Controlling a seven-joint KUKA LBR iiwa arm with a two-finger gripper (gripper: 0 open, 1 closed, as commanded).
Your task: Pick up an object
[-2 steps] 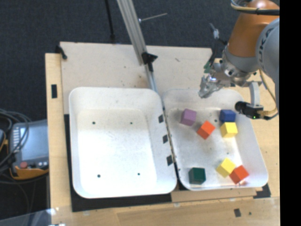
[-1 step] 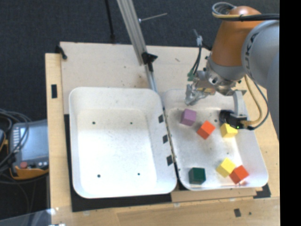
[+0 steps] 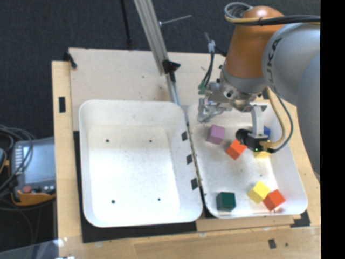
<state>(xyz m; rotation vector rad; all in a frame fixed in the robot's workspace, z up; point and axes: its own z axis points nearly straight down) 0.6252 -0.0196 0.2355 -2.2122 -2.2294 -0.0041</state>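
Just past the purple cube [image 3: 216, 134], toward the right bin's far-left corner: gripper [image 3: 207, 112] low over the bin floor, nothing visibly between its fingers; can't tell whether they're spread or pressed together.
Purple cube sits on the right bin [image 3: 291, 190] floor, loose. Orange cube [image 3: 235, 149] just beside it on the right, toward the near rim. Green cube [image 3: 226, 200], yellow cube [image 3: 260, 191] and a red cube [image 3: 274, 199] lie well apart from the purple cube, along the near rim; yellow and red touch. Left bin [image 3: 89, 112] lies beyond the divider from the purple cube, both bins on the tan surface [image 3: 108, 69].
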